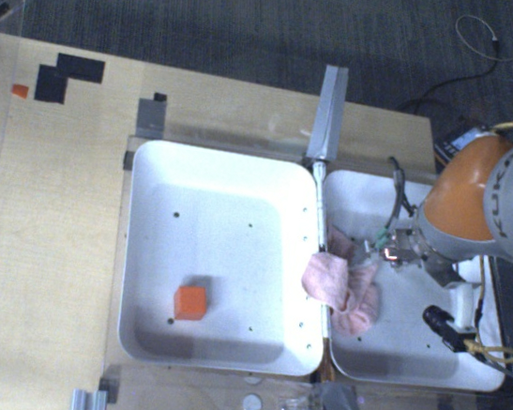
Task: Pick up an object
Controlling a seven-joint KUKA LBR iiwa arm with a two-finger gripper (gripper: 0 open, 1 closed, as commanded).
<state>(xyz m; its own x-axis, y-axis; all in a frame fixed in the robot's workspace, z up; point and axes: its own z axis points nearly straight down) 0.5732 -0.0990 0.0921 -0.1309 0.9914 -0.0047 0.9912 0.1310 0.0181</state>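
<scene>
Two shallow white bins are seen side by side on a pale wooden worktop (pixel 42 245). An orange block (pixel 191 303) is contained in the left bin (pixel 233 172), near its front-left corner. A crumpled pink cloth (pixel 345 286) is draped over the divide between the bins, mostly inside the right bin (pixel 405 358). The jaws (pixel 390 249) are lowered into the right bin just beside the cloth's upper edge; whether they are apart or together cannot be told.

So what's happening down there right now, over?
Pincer low in right bin, beside pink cloth. Cloth draped over the divider between bins. Orange block alone in left bin. Nothing blocking.
</scene>
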